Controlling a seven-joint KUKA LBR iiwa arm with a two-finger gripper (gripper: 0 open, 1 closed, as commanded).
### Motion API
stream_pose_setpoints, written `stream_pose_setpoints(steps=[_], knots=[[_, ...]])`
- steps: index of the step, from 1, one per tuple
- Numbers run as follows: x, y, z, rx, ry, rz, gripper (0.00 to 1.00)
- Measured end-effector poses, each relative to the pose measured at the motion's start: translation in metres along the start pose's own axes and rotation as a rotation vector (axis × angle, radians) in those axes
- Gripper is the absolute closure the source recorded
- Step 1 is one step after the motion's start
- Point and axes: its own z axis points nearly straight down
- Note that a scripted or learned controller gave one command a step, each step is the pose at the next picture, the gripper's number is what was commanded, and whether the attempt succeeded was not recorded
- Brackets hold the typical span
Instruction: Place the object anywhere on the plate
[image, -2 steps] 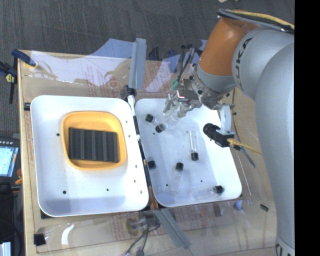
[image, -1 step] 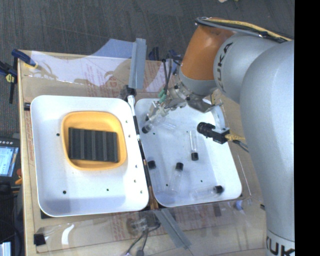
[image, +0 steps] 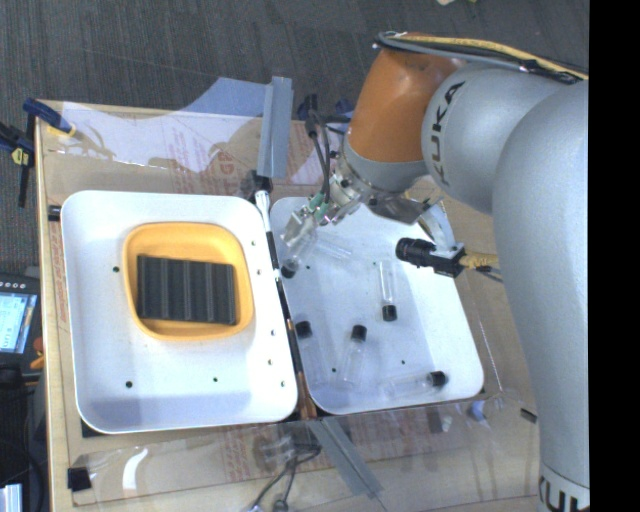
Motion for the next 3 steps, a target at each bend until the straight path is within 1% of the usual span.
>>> stream_pose_setpoints(steps=[1, 2, 3], knots=[[0.019, -0.004, 0.02, -0.001, -0.002, -0.288, 1.0], [0.019, -0.004, 0.02, -0.002, -0.002, -0.287, 0.0], [0.055, 0.028, 0.019, -0.005, -0.005, -0.41, 0.0]])
